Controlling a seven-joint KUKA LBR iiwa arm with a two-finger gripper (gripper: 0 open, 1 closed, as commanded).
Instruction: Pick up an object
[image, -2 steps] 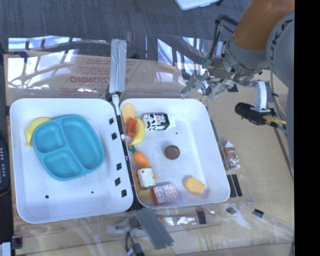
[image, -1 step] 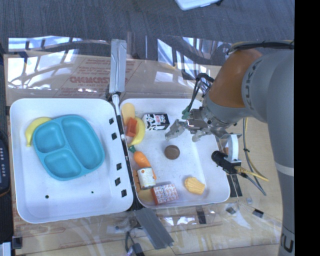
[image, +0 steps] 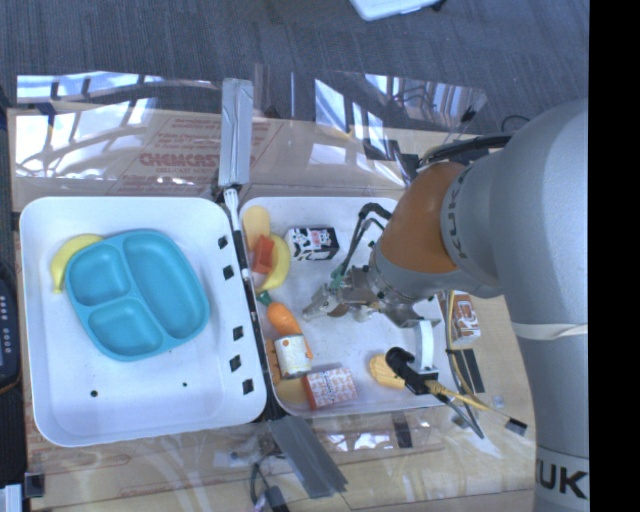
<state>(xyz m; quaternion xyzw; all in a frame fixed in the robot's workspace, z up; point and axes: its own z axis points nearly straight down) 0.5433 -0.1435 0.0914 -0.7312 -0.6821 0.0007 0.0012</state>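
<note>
Grey and orange, the arm (image: 470, 220) reaches into the right bin (image: 400, 400), its gripper (image: 325, 303) low over the bin floor; whether it is open or shut I cannot tell, and nothing shows in its grasp. Just left of it lie an orange carrot (image: 284, 318), a small can (image: 292, 355) and a red-patterned can (image: 330, 387); a black-and-white carton (image: 313, 242) sits above. In the left bin (image: 60, 400) a blue divided plate (image: 135, 293) touches a yellow banana (image: 68, 255).
</note>
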